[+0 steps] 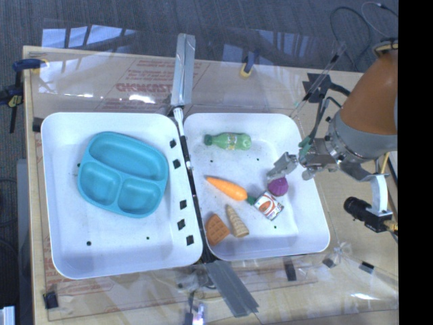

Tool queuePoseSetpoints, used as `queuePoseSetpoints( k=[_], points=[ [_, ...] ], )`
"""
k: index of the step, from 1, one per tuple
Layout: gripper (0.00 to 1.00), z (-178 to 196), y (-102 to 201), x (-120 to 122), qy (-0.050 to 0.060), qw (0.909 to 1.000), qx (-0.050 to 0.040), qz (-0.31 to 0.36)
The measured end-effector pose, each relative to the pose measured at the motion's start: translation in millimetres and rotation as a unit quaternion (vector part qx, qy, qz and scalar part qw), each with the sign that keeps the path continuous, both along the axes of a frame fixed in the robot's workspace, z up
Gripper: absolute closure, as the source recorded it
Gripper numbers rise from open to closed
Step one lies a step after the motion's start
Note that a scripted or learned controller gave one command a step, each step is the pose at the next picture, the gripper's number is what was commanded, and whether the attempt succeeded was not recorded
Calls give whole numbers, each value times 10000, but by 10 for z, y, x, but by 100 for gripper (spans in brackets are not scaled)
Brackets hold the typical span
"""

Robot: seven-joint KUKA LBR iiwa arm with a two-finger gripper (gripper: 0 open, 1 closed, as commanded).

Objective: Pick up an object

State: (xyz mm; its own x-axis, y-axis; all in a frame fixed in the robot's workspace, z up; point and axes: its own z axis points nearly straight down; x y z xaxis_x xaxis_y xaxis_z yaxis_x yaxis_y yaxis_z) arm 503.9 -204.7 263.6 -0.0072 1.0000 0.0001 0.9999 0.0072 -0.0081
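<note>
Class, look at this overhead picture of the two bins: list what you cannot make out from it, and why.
- Hand: too small to tell open from shut, or whether it touches the purple object.
- Purple object: too blurred to identify.
- Small can: label too small to read.
- Arm: cut off by the right edge.

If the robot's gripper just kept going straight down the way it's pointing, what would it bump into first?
Probably the purple toy. The gripper hangs just above and to the right of it in the right bin, fingers spread, aimed downward. Depth is hard to judge from above, so it might touch the bin floor beside it instead.
</note>
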Motion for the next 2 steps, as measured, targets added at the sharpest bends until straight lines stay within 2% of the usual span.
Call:
queuePoseSetpoints(
  k=[1,2],
  points=[
    [0,-1571,-46,228,10,9999,10,112],
    [0,-1757,123,763,-19,9994,6,337]
  ],
)
